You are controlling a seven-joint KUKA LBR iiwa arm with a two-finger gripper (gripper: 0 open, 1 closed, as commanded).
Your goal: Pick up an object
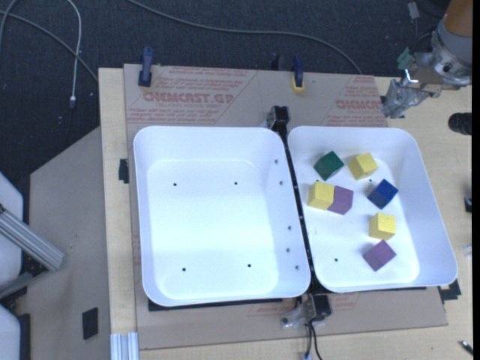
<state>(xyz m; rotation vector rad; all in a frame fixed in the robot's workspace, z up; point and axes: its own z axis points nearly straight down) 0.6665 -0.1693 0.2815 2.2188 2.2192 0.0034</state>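
Observation:
Several small blocks lie in the right bin (420,163): a green block (328,165), a yellow block (363,165), a blue block (383,193), a yellow block (321,195) touching a purple block (341,199), another yellow block (382,225) and a purple block (379,254). My gripper (396,105) hangs at the upper right, above the board behind the right bin's far corner, well away from the blocks. Nothing shows between its fingers.
The left bin (150,201) sits beside the right one, with a dark strip between them. Blue clamps (146,64) (298,72) hold the cardboard at the back. Cables run over the dark floor at the upper left. A metal rail (30,242) stands at the left.

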